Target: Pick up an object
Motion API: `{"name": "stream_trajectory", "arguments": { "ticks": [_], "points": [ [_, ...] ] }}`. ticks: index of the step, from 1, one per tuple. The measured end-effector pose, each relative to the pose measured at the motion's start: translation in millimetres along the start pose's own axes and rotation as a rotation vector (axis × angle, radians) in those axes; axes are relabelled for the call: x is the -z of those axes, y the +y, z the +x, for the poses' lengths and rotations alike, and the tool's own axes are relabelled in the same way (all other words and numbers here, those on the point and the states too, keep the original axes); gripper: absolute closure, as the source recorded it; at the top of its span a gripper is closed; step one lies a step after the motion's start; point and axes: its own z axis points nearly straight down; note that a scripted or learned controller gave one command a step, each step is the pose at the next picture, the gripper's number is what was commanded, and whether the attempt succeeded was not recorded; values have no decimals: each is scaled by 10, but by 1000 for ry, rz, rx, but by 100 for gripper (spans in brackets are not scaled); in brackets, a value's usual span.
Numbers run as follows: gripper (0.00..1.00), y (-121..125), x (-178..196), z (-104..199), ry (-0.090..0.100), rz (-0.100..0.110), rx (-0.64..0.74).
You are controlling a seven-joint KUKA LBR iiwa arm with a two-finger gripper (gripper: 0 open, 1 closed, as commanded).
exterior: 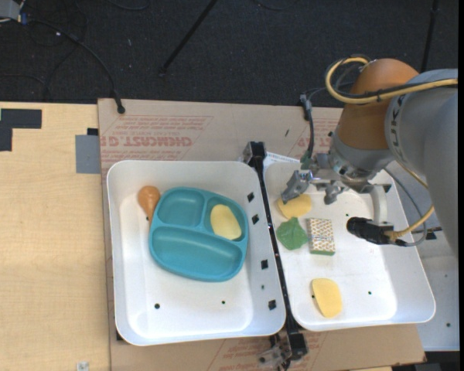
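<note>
Likely target: pale yellow piece [295,206], top-left of right bin [406,284], just below gripper [315,188]. Fingers spread apart, nothing between them.

Risk — green piece [292,233] and patterned block [321,235] lie just beside the yellow one; a slanted descent could nudge them, or push the target against the bin divider [267,230] so the close misses.

Right bin also holds 1 yellow oval [326,297]. Left bin [131,284]: teal divided tray [193,242] with a yellow oval piece [226,222] in its upper-right compartment — orange item [148,199] touching its left edge.
</note>
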Motion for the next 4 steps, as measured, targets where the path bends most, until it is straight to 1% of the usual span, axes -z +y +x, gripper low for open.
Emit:
{"name": "stream_trajectory", "arguments": {
  "ticks": [1,2,3,4],
  "points": [
    [0,17,-564,-90,0,0,-1],
    [100,24,-429,-98,0,-2,-4],
    [100,-15,200,-99,-1,-11,-5],
    [100,-36,657,-174,-1,-9,-5]
  ]
}}
